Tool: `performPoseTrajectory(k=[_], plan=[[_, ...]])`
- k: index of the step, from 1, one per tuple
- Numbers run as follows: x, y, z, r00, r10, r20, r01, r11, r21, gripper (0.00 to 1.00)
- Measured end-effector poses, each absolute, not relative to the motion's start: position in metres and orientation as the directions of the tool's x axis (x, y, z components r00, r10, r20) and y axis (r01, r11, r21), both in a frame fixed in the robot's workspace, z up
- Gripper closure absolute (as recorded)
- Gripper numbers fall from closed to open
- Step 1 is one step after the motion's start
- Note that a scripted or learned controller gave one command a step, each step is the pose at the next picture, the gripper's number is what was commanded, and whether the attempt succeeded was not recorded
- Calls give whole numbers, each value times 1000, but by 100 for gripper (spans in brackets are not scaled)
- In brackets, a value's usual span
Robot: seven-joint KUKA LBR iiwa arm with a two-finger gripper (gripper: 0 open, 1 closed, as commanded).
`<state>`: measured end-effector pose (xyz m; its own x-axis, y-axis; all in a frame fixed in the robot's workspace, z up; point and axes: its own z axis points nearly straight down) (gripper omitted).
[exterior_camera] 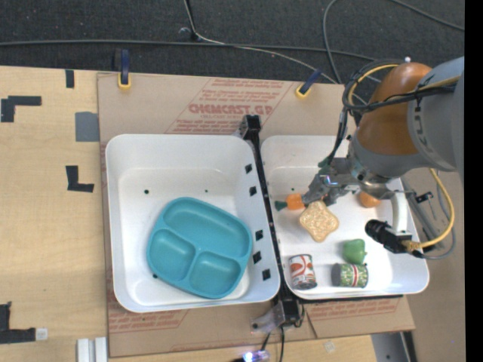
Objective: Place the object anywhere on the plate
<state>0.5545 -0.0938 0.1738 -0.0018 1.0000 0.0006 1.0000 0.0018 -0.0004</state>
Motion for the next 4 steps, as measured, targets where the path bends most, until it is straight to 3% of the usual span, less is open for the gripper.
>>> performPoseTrajectory(k=[1,2,4], plan=[[565,-92,229,-2,1000,0,1000,2,2,100],[571,-37,235,-7,1000,2,1000,7,-3,100],[564,72,227,-8,1000,1,1000,8,-4,100]])
